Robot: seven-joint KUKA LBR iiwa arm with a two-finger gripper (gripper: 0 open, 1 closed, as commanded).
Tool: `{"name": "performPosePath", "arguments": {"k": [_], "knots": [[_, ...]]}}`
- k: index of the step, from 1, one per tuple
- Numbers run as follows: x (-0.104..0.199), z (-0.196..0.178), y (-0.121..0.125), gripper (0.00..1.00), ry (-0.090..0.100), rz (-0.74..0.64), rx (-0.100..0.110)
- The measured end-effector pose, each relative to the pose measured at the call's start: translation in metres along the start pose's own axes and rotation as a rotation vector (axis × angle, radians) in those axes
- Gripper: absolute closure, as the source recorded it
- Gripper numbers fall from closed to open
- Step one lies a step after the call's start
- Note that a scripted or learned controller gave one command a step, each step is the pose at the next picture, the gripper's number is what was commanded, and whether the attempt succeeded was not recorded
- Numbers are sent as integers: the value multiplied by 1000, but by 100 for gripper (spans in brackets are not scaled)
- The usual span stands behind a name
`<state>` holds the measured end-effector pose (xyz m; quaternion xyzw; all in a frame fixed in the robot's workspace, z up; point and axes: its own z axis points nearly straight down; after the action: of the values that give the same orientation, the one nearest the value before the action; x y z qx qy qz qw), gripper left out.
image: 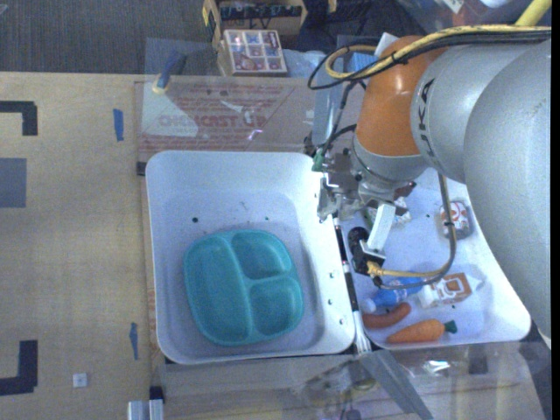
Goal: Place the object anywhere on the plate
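A teal plate (243, 285) with three compartments lies in the left white bin (175, 191), toward its front. My gripper (343, 206) hangs below the orange wrist band over the wall between the two bins, at the left side of the right bin (503, 318). Along the right bin's front lie an orange carrot (418, 331), a brown sausage (385, 316) and a small blue object (382, 302). A white and orange carton (446, 289) lies just behind them. The arm hides most of the right bin.
A small white and orange item (456, 220) lies in the right bin beside the arm. Behind the bins are a clear sheet (219, 116) and cardboard boxes (254, 24). Bare wooden bench (70, 261) stretches to the left.
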<state>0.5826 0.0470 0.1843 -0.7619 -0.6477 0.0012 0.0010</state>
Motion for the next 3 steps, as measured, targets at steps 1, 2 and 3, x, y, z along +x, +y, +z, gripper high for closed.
{"name": "performPosePath", "arguments": {"k": [1, 2, 3], "knots": [[52, -12, -42, 100, 0, 7, 2], [127, -14, -45, 100, 0, 255, -3], [132, 1, -1, 100, 0, 457, -3]]}}
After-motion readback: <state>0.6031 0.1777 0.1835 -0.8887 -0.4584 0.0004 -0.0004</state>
